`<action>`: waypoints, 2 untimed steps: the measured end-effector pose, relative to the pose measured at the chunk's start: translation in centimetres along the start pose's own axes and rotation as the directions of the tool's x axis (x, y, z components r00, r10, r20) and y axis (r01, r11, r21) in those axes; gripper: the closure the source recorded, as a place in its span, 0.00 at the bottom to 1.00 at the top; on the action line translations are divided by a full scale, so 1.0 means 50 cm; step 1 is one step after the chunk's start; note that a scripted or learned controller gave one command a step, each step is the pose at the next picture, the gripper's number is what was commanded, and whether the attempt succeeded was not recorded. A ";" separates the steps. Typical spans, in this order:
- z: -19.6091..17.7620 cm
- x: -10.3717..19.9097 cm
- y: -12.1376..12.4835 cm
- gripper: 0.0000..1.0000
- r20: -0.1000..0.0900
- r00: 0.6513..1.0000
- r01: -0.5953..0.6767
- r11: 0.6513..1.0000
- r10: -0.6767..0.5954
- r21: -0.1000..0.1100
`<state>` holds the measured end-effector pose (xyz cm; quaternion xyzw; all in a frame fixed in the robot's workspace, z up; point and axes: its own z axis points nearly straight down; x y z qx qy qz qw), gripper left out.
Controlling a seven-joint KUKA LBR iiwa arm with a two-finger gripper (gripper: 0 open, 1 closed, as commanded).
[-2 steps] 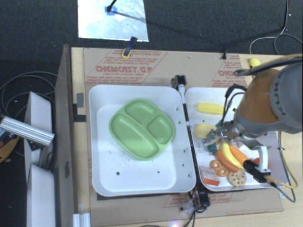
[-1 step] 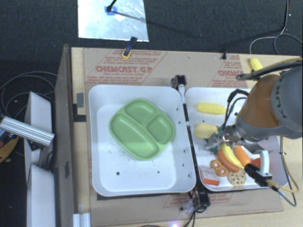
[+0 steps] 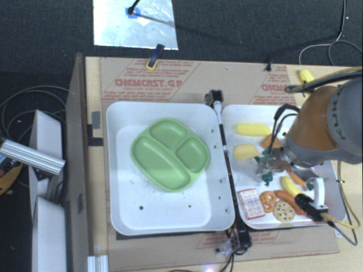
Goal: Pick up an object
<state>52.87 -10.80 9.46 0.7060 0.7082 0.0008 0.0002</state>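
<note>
My gripper (image 3: 266,169) hangs low over the middle of the right bin (image 3: 340,208), reaching in from the right. Just left of it lies a yellow lump (image 3: 245,151), and a yellow corn cob (image 3: 253,130) lies farther back. A small orange piece (image 3: 267,142) sits right behind the gripper. In front of it lie a yellow banana-like piece (image 3: 292,185), a pretzel (image 3: 267,200), a round cookie (image 3: 283,211) and a red-and-white packet (image 3: 250,203). A small teal bit (image 3: 267,178) shows at the gripper's tip. I cannot see anything held.
The left bin (image 3: 122,208) holds a green divided plate (image 3: 170,153). The two bins meet at a dark rim (image 3: 226,157) just left of the yellow lump. The grey and orange arm (image 3: 323,123) covers the right bin's back right.
</note>
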 end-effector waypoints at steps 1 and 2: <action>-0.287 0.099 0.068 1.00 0.001 1.000 0.008 1.000 -0.008 -0.016; -0.330 0.125 0.038 1.00 0.000 1.000 0.003 1.000 -0.003 -0.002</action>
